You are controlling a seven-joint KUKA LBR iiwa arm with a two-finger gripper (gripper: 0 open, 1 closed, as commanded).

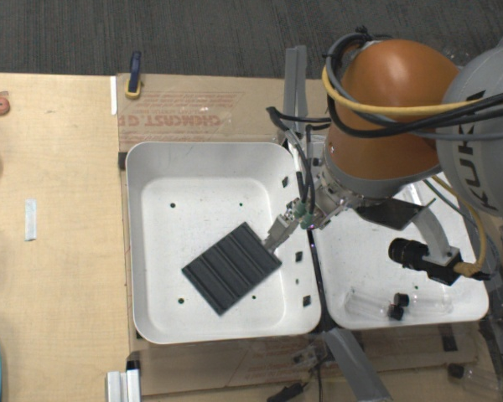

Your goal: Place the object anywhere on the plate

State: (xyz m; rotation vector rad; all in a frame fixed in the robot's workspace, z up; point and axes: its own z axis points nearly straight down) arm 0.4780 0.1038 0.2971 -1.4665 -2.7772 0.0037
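Single overhead view. The left bin (151, 249) holds a dark ribbed rectangular plate (231, 268), lying flat and rotated diagonally, slightly right of the bin's centre and toward its near side. The arm (386, 115) reaches in from the right, its orange band sitting over the divide between the two bins. The end effector (295, 218) hangs low at the right side of the left bin, a grey finger (278, 229) pointing down-left with its tip just at, possibly touching, the plate's upper right corner. Whether the fingers are spread or pressed together cannot be told from this angle, and nothing can be made out between them. The right bin (478, 308) contains a clear tube-like object (377, 305) with a small black piece (396, 310) near its middle, lying along the near wall, well apart from the plate. A blue clip (135, 64) sits at the far edge of the cardboard sheet (193, 111) behind the bins on the bench (50, 182).
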